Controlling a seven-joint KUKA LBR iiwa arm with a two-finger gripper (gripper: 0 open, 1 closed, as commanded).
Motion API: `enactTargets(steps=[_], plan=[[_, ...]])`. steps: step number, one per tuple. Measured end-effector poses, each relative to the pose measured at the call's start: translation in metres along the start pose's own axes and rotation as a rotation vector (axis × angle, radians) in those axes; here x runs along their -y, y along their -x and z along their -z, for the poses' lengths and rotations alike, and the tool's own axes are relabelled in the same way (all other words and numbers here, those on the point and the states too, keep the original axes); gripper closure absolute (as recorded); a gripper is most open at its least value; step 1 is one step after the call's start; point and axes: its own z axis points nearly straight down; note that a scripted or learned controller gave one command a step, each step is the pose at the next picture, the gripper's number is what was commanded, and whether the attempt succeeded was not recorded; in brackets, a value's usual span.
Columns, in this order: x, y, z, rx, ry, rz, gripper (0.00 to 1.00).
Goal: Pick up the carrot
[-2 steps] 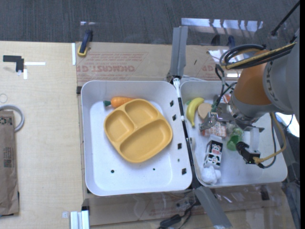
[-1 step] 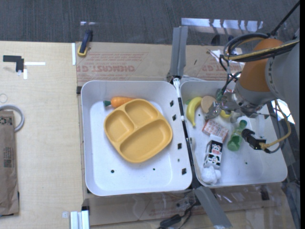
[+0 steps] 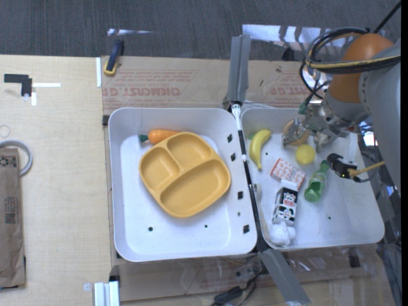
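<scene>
An orange carrot (image 3: 162, 134) lay in the left white bin (image 3: 127, 190), touching the far edge of a yellow 3-compartment plate (image 3: 185, 174).

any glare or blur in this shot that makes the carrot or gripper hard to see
Camera view: even, soft lighting; the carrot reads sharp against the white left bin; the gripper is small and cluttered by cables, so its fingers blur together; mild glare on the green bottle.

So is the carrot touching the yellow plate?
Touching, as far as the camera view shows: the carrot lies against the plate's upper-left rim in the left bin, with no white gap between them.
</scene>
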Motion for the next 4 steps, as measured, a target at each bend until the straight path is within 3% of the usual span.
enactTargets(steps=[1, 2, 3, 4], plan=[[-0.002, 0.002, 0.007, 0.007, 0.006, 0.005, 1.00], [-0.002, -0.003, 0.007, 0.001, 0.006, 0.009, 0.00], [0.032, -0.047, 0.000, 0.003, 0.014, -0.300, 0.00], [0.103, -0.017, -0.001, 0.002, 0.013, -0.476, 0.00]])
